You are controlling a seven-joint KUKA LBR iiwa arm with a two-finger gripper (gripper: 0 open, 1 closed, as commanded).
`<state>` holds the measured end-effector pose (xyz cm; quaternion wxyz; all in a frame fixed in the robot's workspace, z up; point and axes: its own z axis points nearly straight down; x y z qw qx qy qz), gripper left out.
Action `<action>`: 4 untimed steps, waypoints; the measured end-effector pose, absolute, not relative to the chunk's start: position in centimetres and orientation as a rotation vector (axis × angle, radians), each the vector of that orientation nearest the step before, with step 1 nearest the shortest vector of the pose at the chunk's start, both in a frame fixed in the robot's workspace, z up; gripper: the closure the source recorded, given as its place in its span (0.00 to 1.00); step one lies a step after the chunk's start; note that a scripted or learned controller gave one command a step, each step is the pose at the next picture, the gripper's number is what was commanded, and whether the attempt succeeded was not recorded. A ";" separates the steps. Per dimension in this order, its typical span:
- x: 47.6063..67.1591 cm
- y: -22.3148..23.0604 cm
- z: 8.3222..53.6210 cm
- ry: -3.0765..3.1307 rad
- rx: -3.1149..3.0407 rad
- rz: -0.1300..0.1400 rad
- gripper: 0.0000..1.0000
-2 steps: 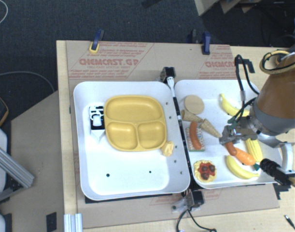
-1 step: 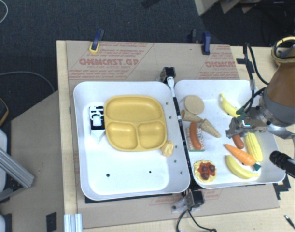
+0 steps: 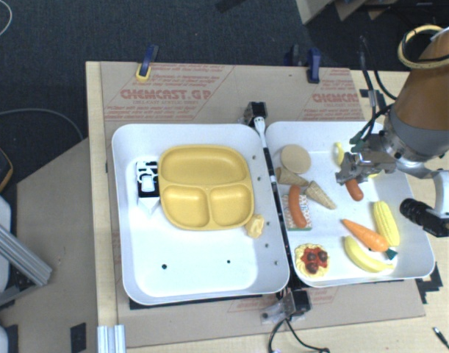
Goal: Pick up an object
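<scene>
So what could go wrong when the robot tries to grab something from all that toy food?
1. The tool hovers over a small red-orange piece near the right bin's top edge. The piece looks small and rounded, so it might slip away.
2. The carrot, corn and banana lie packed close together, so a grab there might nudge or catch two at once.

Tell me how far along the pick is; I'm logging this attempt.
Done: the end effector has reached the right bin and sits just above a small orange-red toy. In hand: nothing visibly lifted; I cannot tell if that toy is gripped. Left: grasping and raising something. The carrot, banana, corn and hot dog lie untouched in the right bin.
</scene>
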<state>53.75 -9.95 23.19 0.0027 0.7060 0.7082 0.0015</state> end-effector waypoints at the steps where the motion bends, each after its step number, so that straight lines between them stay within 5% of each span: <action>1: 58.2 -8.6 22.1 2.222 2.215 0.004 1.00; 2: 63.2 -5.5 22.8 2.223 2.212 0.007 1.00; 4: 63.9 -5.9 23.2 2.223 2.221 -0.002 1.00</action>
